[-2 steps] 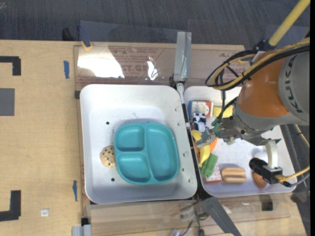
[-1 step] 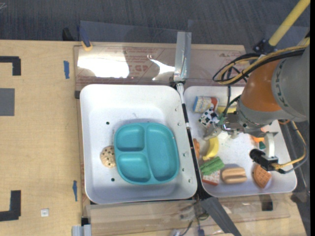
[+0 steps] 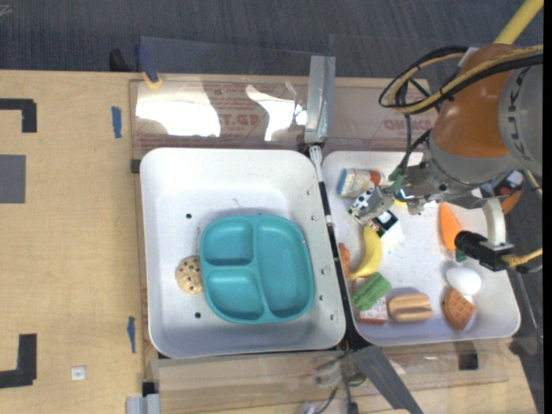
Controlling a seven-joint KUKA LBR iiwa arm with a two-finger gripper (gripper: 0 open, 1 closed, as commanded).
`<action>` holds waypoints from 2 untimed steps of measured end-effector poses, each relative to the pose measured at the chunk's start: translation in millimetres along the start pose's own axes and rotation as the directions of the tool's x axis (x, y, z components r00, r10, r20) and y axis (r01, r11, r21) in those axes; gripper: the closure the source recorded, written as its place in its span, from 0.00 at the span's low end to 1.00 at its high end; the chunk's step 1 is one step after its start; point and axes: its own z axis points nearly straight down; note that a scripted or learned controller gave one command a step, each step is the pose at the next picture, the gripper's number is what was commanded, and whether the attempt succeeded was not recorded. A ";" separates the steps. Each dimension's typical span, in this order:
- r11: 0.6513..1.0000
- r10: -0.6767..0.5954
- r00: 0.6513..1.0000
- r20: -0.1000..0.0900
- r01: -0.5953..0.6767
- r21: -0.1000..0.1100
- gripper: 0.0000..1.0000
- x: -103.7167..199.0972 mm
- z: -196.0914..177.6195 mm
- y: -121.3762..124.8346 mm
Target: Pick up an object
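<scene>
End effector [image 3: 373, 205] is lowered over the right bin [image 3: 500, 317], just above the banana [image 3: 369, 253], placed for a grasp; nothing is seen held, and its state cannot be told.

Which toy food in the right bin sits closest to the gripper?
The banana, lying just below the gripper. The hot dog, egg and carrot all lie farther off, toward the bin's lower and right parts.
</scene>
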 end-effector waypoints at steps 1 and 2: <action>0.981 0.195 0.981 0.000 -0.195 0.010 0.00 -45.6 95.0 29.2; 0.981 0.193 0.981 0.001 -0.193 0.008 1.00 -45.4 83.7 30.4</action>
